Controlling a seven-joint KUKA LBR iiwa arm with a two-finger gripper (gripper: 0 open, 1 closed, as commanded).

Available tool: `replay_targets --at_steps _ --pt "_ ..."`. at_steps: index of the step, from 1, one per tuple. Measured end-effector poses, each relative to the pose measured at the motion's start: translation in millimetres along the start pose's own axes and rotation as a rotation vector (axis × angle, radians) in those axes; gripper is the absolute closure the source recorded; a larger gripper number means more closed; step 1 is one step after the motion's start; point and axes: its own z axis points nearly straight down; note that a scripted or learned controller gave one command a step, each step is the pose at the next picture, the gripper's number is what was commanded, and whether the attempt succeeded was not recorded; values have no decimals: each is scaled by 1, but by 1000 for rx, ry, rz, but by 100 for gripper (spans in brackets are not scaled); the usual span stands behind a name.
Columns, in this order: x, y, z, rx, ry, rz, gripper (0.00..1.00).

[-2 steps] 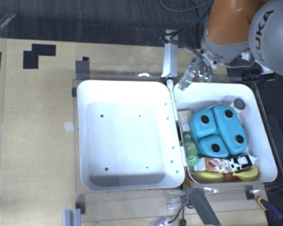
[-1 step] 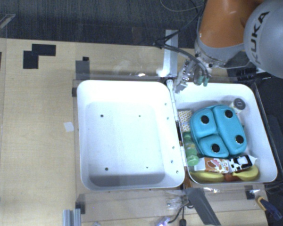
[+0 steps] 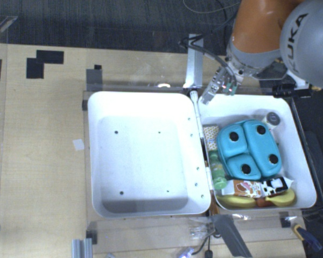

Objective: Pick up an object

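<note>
- you are at the approach step: your hand hangs over the back left corner of the right bin, near the divider, above bare white floor, with nothing between its tips. whether it is spread or clenched, i cannot tell.
- your likely pick lies nearer the front: the blue four-hole moulded piece fills the bin's middle.
- next move, as i judge it: carry the hand forward and right over a thing, then lower.
- the pile is crowded: a green bottle along the left wall, a yellow banana and a printed carton at the front, a small grey cap at the back.
- the left bin sits alongside on the counter.
</note>
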Motion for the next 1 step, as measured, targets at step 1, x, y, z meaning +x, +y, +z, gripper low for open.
replay_targets --at_steps 1 --pt "4 18 7 0 -1 -62 100"
